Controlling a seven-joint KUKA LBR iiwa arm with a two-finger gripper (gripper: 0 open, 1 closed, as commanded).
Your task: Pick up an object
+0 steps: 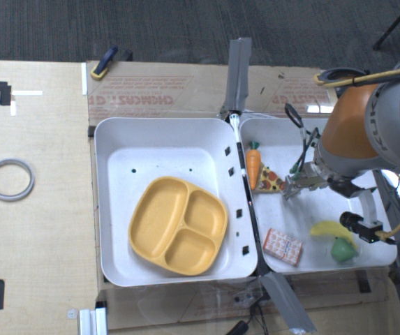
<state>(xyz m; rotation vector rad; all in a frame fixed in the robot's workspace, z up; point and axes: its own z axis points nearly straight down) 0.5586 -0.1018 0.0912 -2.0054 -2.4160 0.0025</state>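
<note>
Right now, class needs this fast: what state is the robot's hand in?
Hand: cannot be told; it hangs in the right bin next to the pizza slice, with nothing visibly held.

An orange toy carrot (pixel 253 167) with a green top lies lengthwise along the right bin's left wall; a flat pizza-slice toy (pixel 271 181) lies just beside it, pointing toward the bin's middle.

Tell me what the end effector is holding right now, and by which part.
Cannot be told. The end effector sits low in the right bin, right beside the pizza slice, but the view does not show anything between its tips.
</note>
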